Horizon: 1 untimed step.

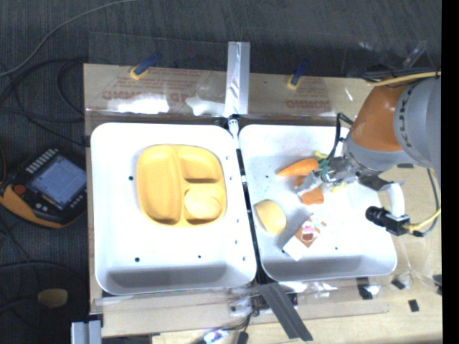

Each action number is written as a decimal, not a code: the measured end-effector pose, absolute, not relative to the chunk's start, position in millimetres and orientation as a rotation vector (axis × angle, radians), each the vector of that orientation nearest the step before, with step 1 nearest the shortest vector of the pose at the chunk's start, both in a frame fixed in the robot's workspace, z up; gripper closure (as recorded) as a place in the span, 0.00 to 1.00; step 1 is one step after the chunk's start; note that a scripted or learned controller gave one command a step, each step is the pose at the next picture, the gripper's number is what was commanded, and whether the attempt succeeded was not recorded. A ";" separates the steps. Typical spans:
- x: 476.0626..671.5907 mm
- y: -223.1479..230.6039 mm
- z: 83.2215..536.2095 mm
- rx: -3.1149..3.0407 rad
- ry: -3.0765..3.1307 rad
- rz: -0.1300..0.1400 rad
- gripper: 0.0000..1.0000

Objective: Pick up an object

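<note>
Camera view shows the arm [401, 124] reaching into the right bin [358, 260], its gripper [324, 175] low at the bin's far middle. Whether it is released or clenched cannot be told. A carrot [297, 167] lies touching its left side, an orange piece [313, 196] just near of it. A yellow lemon-like fruit [270, 216] and a small carton [304, 239] lie nearer; a yellow divided tray [179, 183] sits in the left bin [115, 256]

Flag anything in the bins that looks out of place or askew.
Nothing looks spilled or broken. The small carton lies tipped at a slant near the right bin's front wall. The yellow tray sits squarely in the left bin.
</note>
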<state>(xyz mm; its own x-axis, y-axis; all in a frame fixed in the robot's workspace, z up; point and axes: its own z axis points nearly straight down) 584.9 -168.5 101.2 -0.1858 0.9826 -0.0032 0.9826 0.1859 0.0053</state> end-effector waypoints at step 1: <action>637.0 -118.6 187.6 1.923 2.484 -0.002 1.00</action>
